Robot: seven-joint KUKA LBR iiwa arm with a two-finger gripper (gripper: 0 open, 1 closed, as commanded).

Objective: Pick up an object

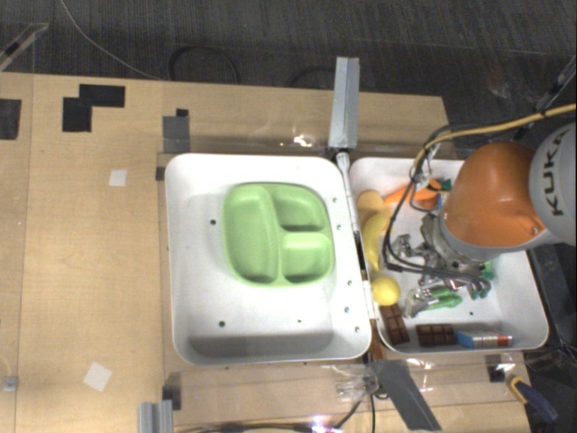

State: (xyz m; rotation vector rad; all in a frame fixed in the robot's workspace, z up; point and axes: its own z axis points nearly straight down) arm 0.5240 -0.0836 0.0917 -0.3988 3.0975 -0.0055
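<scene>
2 bins: gripper (439, 289) low in the right bin (532, 307) above a green object (444, 301); grip state unclear.

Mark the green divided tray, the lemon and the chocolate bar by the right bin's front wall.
green divided tray (278, 233): camera view, centre divider.
lemon (385, 290): camera view, middle of the fruit.
chocolate bar (435, 336): camera view, its top face.
</scene>
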